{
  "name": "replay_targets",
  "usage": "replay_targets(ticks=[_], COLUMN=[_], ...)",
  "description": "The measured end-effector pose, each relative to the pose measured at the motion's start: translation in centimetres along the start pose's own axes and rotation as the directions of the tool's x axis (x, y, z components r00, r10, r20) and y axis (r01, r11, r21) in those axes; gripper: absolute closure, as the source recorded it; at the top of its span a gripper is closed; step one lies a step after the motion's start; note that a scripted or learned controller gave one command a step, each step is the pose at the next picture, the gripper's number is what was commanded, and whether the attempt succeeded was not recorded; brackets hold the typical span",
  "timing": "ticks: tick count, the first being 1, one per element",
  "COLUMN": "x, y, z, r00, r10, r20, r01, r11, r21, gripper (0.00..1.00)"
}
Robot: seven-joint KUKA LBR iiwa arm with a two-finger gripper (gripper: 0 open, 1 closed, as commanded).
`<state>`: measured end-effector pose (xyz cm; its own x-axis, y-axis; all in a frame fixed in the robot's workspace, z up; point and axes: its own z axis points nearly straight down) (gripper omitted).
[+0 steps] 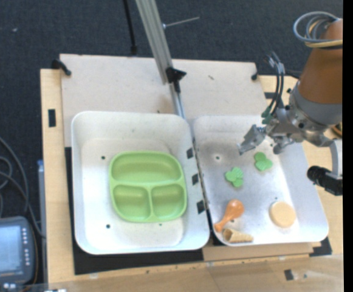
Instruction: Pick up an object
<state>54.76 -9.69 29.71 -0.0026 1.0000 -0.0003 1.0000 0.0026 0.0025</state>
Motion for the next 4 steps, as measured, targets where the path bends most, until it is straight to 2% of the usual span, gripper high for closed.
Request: replay_targets(ticks=[1,2,4], x=[0.0,-0.8,-0.6], y=[0.0,-0.6,0.5], z=[0.0,4.7,16.6], r00=[1.0,1.0,1.0], r10=[0.002,0.004,0.005], r20=[0.0,0.002,0.0], r01=[-0.002,-0.004,-0.005], r11=[1.0,1.0,1.0], r21=[-0.001,0.004,0.008], gripper=[0.0,0.0,0.0])
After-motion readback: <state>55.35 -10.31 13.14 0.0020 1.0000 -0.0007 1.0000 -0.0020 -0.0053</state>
